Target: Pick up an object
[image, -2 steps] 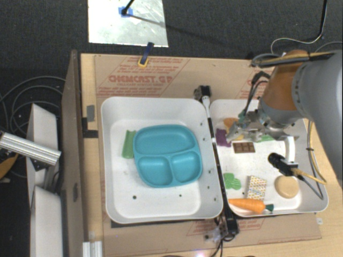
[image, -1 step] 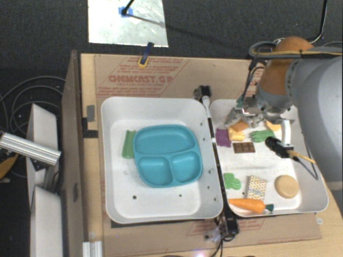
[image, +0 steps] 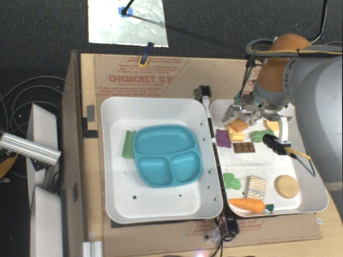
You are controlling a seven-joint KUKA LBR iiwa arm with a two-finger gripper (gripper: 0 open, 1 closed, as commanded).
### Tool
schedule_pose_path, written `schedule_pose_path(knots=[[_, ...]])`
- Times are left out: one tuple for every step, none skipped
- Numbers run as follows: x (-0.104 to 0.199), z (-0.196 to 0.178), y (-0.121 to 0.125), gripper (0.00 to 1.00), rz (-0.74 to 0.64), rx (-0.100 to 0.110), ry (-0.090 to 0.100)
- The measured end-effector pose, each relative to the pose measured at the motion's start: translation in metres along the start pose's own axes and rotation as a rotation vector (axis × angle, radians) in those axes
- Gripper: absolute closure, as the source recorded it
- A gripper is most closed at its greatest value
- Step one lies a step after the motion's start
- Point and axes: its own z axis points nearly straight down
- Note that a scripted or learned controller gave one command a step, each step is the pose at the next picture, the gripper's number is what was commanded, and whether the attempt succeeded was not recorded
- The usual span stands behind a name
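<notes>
My gripper (image: pixel 244 114) hangs over the far end of the right bin (image: pixel 316 194), just above a tan wedge (image: pixel 237 126). Nothing visibly sits between its jaws. Close by lie a purple piece (image: pixel 223 138), a brown chocolate bar (image: pixel 244 147), a green piece (image: pixel 258 136) and a yellow piece (image: pixel 272 125). Nearer the front of this bin are a green leafy piece (image: pixel 231 181), a patterned box (image: pixel 256 187), a round bun (image: pixel 286 186) and a carrot (image: pixel 246 205).
The left bin (image: pixel 115 197) holds a blue divided plate (image: pixel 167 155) with a green strip (image: pixel 127 144) at its left side. A raised divider between the bins (image: pixel 213 143) runs beside the gripper. The grey arm (image: pixel 316 100) covers the right bin's far right corner.
</notes>
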Motion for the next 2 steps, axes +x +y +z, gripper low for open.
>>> schedule_pose_path(knots=[[0.006, 0.001, -0.021, 0.00, 0.005, 0.004, 0.000], [0.005, -0.010, -0.020, 1.00, 0.001, 0.005, 0.000]])
